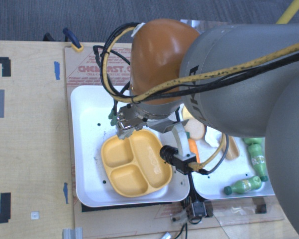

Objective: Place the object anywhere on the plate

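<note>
Over the left bin (84, 133), the arm (229, 78) hangs above the yellow plate (135, 164).

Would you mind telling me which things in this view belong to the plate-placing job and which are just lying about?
Part of the job:
- yellow divided plate, in the left white bin
- gripper, at the plate's upper rim

Just lying about:
- green bottles in the right bin
- orange carrot-like piece
- pale rounded item
- cardboard sheet under the bins
</note>
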Tool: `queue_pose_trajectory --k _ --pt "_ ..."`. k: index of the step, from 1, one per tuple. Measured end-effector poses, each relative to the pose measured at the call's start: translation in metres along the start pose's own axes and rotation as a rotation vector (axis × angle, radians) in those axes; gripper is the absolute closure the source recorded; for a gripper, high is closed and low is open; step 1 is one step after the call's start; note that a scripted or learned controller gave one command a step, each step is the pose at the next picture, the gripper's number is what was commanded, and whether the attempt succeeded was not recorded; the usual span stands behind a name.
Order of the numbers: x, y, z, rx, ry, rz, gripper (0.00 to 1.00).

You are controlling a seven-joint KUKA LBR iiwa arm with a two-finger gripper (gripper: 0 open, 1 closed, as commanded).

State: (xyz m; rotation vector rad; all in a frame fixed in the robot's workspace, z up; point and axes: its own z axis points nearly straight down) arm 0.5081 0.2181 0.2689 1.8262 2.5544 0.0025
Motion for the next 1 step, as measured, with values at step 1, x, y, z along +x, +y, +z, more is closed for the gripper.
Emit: queue_pose_trajectory --k 1 --pt "-0.0010 0.0002 -0.0007 -0.001 -0.001 0.001 0.00"
